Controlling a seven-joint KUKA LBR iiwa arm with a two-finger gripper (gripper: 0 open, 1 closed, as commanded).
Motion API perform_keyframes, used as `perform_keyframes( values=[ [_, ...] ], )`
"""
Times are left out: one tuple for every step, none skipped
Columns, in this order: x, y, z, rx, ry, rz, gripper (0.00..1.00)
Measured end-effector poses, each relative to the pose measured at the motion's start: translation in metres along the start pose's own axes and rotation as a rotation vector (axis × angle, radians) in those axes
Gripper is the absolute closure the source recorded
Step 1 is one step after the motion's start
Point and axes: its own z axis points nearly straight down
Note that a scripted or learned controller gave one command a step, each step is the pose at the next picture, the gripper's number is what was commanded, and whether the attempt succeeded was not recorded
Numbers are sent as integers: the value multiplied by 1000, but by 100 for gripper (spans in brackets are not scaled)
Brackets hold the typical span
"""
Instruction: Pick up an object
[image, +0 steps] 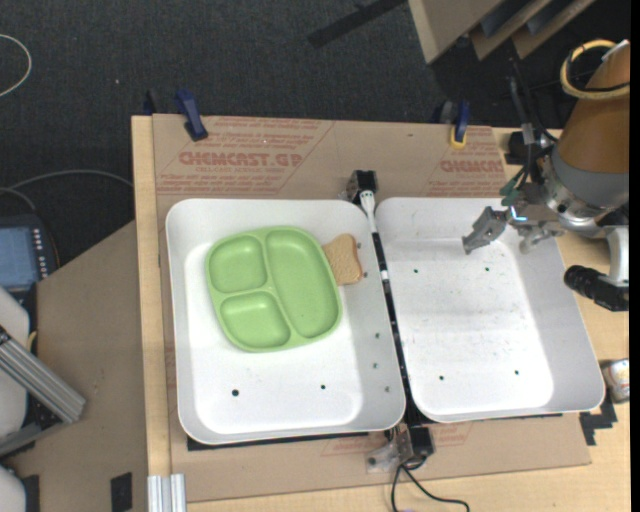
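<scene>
Left bin: a green divided plate is lying flat in the upper half, three compartments, nothing in them that I can make out. A tan, sponge-like block is sitting just beside the plate's right rim, touching or nearly touching it, close to the divider between the bins. Those two are the only candidates for the pick. Both are resting on the bin floor, so nothing is lifted yet.

Right bin: I'm seeing bare white floor with dark speckles and a few small holes, no object I can name.

My hand is hovering over the upper right part of the right bin, reaching in from the right, the arm with its orange band behind it. I cannot tell how the tips are set; from this angle it's just a grey wedge shape. Nothing is showing pinched in it.

Progress, as I'm judging it: the task is at the start or in the approach. No grasp made, no contact with either object. The hand is well apart from both the plate and the block, and over the wrong bin for them.

Left to do: I'm needing to cross the divider into the left bin, line up over one object, come down, close, and lift. The block is looking like the easier grab; the plate is wide and flat, so only its rim is offering a grip.
</scene>
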Motion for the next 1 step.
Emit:
perform_keyframes(
  values=[
    [-5, -7, -306, -24, -7, -1, 0]
  ],
)
